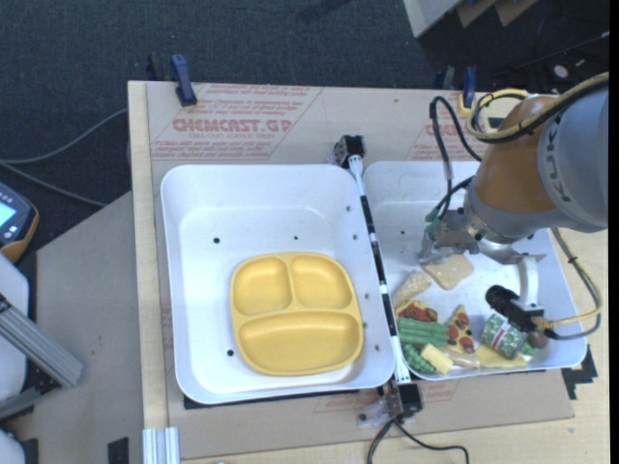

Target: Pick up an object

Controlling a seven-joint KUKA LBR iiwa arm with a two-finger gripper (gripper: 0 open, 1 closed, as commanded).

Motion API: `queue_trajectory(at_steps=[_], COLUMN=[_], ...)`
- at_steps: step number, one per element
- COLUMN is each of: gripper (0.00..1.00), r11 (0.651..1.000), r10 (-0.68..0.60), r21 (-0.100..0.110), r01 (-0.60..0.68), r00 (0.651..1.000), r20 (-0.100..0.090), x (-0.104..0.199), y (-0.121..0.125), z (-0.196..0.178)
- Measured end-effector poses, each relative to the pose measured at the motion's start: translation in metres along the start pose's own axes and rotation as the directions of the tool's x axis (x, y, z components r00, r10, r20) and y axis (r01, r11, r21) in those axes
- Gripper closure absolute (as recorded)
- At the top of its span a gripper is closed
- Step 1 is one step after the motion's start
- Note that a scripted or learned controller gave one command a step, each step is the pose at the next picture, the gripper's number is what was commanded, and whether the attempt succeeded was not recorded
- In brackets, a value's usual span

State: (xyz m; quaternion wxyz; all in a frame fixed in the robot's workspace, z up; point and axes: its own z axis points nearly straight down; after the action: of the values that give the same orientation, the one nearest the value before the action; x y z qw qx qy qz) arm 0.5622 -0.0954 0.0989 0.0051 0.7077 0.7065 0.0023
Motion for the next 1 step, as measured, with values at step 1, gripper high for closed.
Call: queue_trajectory(at_steps=[1], gripper=[1.0], r11=[1.0], r10=[-0.01], r21=[-0.002], r01=[0.01], r00=[1.0], r20=[-0.005], x=[0.0607], y=[0.0395], z=[-0.092])
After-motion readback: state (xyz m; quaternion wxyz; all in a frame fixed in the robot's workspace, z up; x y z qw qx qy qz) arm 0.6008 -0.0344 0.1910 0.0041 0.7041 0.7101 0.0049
